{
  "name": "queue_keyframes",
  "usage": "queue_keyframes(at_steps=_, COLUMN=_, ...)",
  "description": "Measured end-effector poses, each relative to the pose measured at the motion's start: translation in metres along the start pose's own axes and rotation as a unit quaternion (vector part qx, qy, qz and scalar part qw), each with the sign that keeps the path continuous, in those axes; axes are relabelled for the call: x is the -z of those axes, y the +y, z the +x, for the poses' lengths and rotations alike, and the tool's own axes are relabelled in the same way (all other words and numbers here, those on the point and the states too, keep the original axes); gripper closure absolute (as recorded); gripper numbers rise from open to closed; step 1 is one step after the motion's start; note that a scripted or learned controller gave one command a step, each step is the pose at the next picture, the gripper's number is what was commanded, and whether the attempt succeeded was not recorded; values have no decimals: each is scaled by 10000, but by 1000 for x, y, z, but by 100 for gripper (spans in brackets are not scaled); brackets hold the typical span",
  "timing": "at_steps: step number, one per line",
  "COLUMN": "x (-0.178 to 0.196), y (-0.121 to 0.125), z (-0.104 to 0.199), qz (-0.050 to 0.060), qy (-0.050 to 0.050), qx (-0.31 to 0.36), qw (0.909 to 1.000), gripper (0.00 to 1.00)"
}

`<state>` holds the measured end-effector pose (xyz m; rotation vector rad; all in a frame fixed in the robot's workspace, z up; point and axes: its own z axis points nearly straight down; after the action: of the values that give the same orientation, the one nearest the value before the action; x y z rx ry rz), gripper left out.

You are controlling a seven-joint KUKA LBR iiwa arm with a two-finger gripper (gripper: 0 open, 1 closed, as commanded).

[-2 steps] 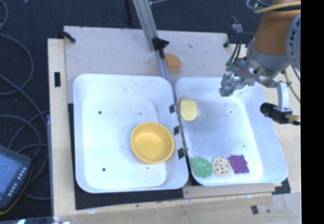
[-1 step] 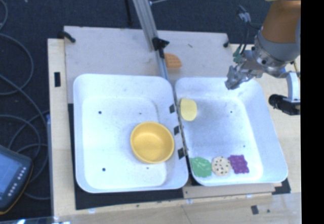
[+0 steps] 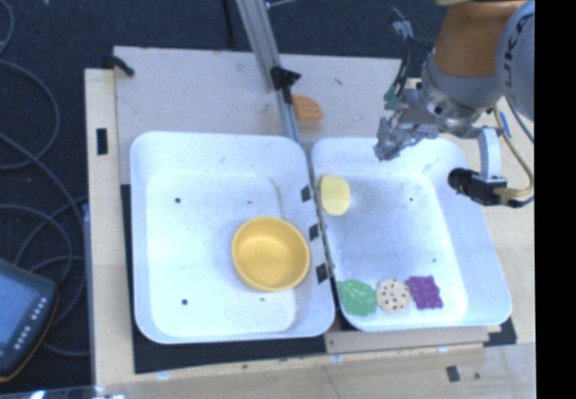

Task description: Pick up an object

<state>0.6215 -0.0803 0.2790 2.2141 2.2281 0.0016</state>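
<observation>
My gripper (image 3: pixel 389 147) hangs above the far edge of the right bin (image 3: pixel 468 235), with nothing visible between its fingers. A pale yellow round piece (image 3: pixel 335 194) lies at the right bin's left wall, down and to the left of the gripper. Along the right bin's near edge sit a green piece (image 3: pixel 357 296), a chocolate-chip cookie (image 3: pixel 392 295) and a purple piece (image 3: pixel 424 291). A yellow bowl (image 3: pixel 270 253) stands upright in the left bin (image 3: pixel 171 208), near its right side.
A slanted metal pole (image 3: pixel 256 28) rises from the far junction of the two bins. A small orange object (image 3: pixel 306 108) lies on the bench behind the bins. Cables and a tablet (image 3: pixel 22 316) lie on the dark floor at left.
</observation>
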Motion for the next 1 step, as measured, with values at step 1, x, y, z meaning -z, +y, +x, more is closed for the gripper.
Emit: queue_keyframes(at_steps=1, x=-15, y=5, z=56, qz=10, qy=1, qx=3, qw=10000, gripper=100)
